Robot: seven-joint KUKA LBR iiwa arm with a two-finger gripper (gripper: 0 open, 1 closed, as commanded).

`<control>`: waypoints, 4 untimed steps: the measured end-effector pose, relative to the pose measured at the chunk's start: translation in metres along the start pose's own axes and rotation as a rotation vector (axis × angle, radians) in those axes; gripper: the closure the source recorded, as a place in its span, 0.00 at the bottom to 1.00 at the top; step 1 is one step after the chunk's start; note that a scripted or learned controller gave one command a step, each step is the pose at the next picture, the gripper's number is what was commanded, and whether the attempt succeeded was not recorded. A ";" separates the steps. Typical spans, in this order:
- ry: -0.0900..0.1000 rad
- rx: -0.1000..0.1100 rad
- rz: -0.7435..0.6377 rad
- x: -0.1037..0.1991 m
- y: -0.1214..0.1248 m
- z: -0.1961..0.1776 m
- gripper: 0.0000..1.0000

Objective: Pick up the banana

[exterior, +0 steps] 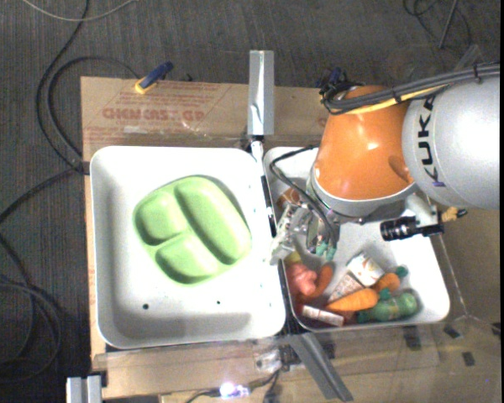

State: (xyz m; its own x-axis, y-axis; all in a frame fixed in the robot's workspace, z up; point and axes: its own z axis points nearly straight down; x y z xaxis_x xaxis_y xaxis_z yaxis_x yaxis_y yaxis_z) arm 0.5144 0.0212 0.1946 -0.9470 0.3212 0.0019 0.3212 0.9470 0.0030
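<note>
Pick pending: end effector point(298, 229) low in right bin point(441, 305) at 9 o'clock side, finger state unreadable, nothing seen held; banana not identifiable among toy carrot point(357, 300) and clutter at 6 o'clock.

Dark grey carpet floor point(193, 23), thin cables looping across it at top and left. Brown cardboard sheet point(176, 112) with faded red print lies under the bench setup; a blue-and-yellow clip point(153, 76) sits at its upper edge. Light even, soft shadows.
</note>
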 end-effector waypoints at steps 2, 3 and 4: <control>-0.004 0.002 -0.259 -0.010 0.077 -0.111 1.00; -0.004 0.001 -0.240 -0.006 0.129 -0.180 1.00; -0.001 0.003 -0.275 0.076 0.171 -0.125 1.00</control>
State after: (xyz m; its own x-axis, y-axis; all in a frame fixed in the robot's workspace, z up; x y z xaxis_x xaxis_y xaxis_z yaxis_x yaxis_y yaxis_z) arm 0.4979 0.2073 0.3206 -0.9986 0.0520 0.0004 0.0520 0.9986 0.0008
